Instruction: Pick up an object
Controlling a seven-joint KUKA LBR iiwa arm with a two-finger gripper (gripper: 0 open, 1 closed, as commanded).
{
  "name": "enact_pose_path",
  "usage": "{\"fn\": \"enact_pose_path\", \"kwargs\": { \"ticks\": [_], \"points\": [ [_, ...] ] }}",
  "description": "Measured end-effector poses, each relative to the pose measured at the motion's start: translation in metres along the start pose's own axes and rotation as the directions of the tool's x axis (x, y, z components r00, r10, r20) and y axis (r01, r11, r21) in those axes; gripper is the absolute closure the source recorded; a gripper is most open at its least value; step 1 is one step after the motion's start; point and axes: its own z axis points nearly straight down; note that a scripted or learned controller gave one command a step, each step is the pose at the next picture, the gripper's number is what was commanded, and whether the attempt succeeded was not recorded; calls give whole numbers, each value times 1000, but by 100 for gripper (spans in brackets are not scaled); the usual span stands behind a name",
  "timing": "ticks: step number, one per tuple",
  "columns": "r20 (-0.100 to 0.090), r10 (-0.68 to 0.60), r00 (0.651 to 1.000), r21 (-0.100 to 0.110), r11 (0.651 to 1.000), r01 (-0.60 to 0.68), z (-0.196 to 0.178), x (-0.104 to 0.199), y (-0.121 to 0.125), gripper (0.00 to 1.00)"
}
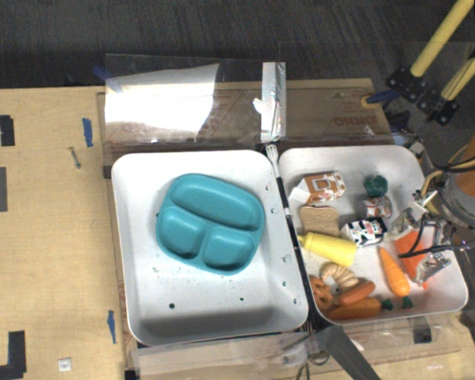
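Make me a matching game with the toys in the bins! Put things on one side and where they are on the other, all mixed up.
Things:
1. teal tray
2. yellow bottle
3. carrot
4. toast

Places:
A. right bin, lying just below the toast
B. alone in the left bin
C. right bin, near the gripper
D. right bin, just above the yellow bottle

Pairs: 1-B, 2-A, 3-C, 4-D
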Motion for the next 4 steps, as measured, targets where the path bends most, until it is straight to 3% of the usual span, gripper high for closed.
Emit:
{"fn": "enact_pose_path", "kwargs": {
  "ticks": [1,2,3,4],
  "points": [
    [2,-496,868,4,868,496,26,12,4,0],
    [8,-500,866,11,866,500,15,8,5,100],
    [7,-533,846,20,846,532,-125,-28,-12,100],
    [8,-508,862,10,862,508,-145,-127,-40,100]
  ]
}}
